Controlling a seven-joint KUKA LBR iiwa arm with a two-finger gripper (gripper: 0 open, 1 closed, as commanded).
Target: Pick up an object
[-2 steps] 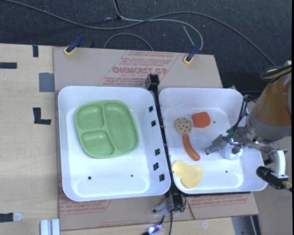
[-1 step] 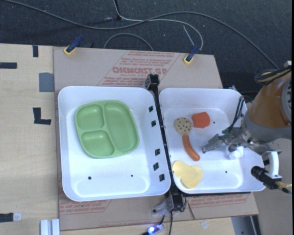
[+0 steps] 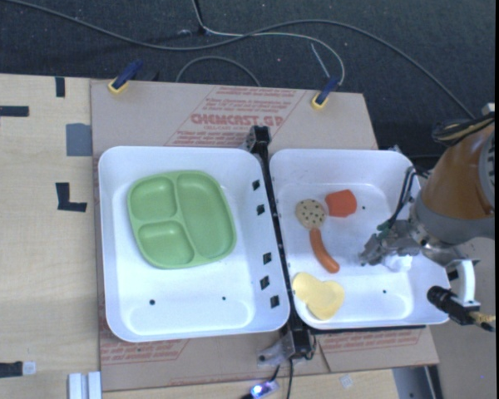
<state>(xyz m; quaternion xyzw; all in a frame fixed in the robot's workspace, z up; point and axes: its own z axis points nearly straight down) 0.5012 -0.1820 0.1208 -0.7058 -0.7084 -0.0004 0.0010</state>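
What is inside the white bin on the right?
Inside the right-hand shallow white bin lie a red block, a round tan cookie, an orange hot dog and a yellow heart shape. The grey arm's gripper covers part of the floor.

Two white bins [image 3: 121, 306]; one green divided plate [image 3: 181, 219]; one sausage [image 3: 323, 251]; one red block [image 3: 341, 203]; one yellow heart [image 3: 318, 295]; one speckled cookie [image 3: 311, 214].

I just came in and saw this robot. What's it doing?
The robot arm is reaching its claw into the right bin to pick something up. Its claw is low near the bin's right side and isn't holding anything yet. A hot dog, a red block, a cookie and a yellow heart lie there. A green plate sits in the left bin.
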